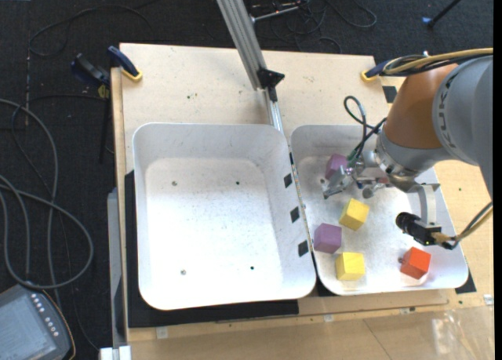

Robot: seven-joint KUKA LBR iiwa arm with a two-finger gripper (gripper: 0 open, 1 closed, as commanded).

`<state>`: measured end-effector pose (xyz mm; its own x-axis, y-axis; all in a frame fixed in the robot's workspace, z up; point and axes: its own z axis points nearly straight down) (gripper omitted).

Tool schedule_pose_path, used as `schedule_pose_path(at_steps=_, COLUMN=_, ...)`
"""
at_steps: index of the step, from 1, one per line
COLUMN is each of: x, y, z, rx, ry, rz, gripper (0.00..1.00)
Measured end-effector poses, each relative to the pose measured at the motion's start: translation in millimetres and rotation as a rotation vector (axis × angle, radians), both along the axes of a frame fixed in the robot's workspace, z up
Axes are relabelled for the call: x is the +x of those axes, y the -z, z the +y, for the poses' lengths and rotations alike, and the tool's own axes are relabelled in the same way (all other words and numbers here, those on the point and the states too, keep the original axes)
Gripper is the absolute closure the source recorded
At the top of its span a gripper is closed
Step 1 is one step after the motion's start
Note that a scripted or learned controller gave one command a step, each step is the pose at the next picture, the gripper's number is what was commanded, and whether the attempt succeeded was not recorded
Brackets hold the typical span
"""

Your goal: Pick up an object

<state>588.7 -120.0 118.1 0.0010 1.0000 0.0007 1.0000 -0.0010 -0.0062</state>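
Grey KUKA arm with orange band (420, 111) reaches in from the right, over the right shallow white bin (451, 276). Two-finger gripper (345, 182) sits low in the upper part of that bin, pointing left. Finger state: cannot tell, metal parts blur together at the tip.

Small purple block (337, 165) lies just beside the gripper tip, at its upper left, maybe touching it; not clearly between the fingers, so no confirmed grasp.

Other items in the right bin: yellow cube (354, 214) below the gripper, near the bin centre; second purple cube (328, 237) lower left of it, close to the bin's left wall; second yellow cube (350, 266) near the front edge, just beside the purple one; orange-red cube (415, 263) at the front right, well apart from the rest.

Left shallow white bin (149, 194) sits beside the right bin, rims touching. Both rest on a pale wooden bench (196, 84). A slanted metal pole (239, 21) crosses the top toward the seam between the bins.
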Motion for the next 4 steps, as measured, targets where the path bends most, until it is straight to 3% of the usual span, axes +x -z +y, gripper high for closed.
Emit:
schedule_pose_path(at_steps=1, x=2, y=-14, z=-1, rx=-0.001, ry=0.0, rz=-0.008, gripper=1.0)
schedule_pose_path(at_steps=3, x=7, y=-125, z=7, rx=-0.002, ry=-0.004, rz=-0.013, gripper=1.0)
schedule_pose_path(at_steps=4, x=22, y=-132, z=60, rx=0.001, ry=-0.009, rz=-0.009, gripper=1.0)
